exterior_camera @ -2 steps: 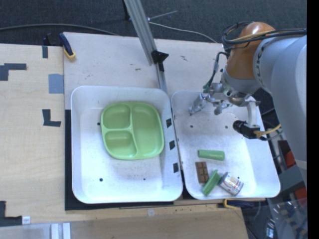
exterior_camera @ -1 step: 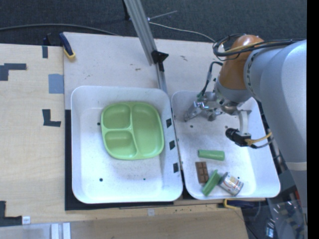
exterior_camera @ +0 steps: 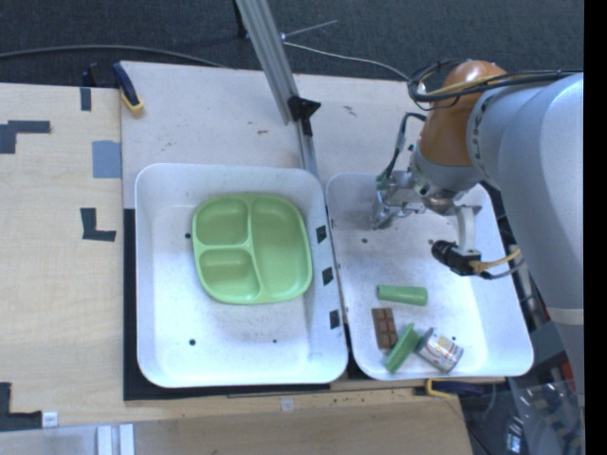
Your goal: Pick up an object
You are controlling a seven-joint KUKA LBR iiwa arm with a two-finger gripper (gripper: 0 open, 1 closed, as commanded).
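My gripper (exterior_camera: pixel 381 214) hangs over the far left part of the right bin (exterior_camera: pixel 503 335), above bare bin floor. Nothing shows between its fingers. Toward the bin's near side lie a green cylinder (exterior_camera: pixel 402 295), a brown chocolate-like bar (exterior_camera: pixel 383 326), a second green stick (exterior_camera: pixel 401 347) and a small silver can (exterior_camera: pixel 440 350) on its side. All of these are well below the gripper in the view, apart from it.
The left bin (exterior_camera: pixel 152 254) holds a green divided plate (exterior_camera: pixel 252 247). A metal pole (exterior_camera: pixel 270 45) slants in from the top, ending near the wall between the bins. The grey arm with its orange band (exterior_camera: pixel 460 112) covers the right bin's far right corner.
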